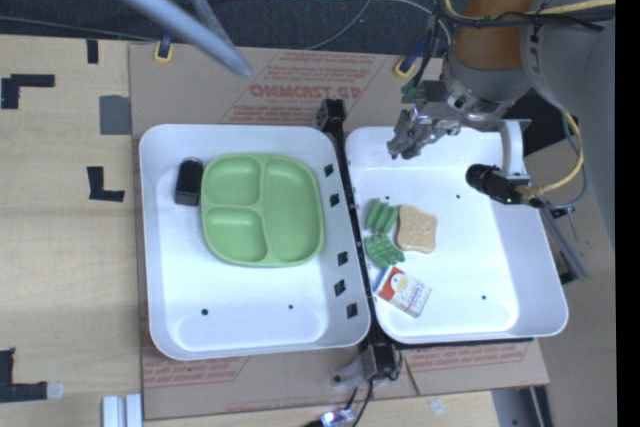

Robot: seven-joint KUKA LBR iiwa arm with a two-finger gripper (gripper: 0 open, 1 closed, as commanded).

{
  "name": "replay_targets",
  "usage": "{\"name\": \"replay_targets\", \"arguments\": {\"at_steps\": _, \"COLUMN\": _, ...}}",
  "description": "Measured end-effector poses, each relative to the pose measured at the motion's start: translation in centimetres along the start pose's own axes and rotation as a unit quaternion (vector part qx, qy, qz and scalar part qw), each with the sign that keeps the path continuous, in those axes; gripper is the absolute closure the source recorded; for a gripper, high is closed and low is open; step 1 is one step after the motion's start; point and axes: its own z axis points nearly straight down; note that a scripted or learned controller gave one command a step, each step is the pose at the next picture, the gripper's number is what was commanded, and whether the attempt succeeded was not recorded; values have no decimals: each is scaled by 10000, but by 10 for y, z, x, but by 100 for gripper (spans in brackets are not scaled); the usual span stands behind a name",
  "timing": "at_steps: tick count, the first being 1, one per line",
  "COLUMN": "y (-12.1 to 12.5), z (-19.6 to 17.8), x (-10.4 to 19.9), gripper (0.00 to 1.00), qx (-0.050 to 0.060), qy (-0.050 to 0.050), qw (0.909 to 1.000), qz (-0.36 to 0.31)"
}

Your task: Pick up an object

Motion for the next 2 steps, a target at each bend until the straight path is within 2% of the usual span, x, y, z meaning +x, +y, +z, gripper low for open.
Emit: {"name": "replay_targets", "arguments": {"at_steps": 2, "y": -1, "z": 20, "x": 122, "gripper": 100, "qx": 6, "qy": -5, "qw": 10000, "qz": 0}}
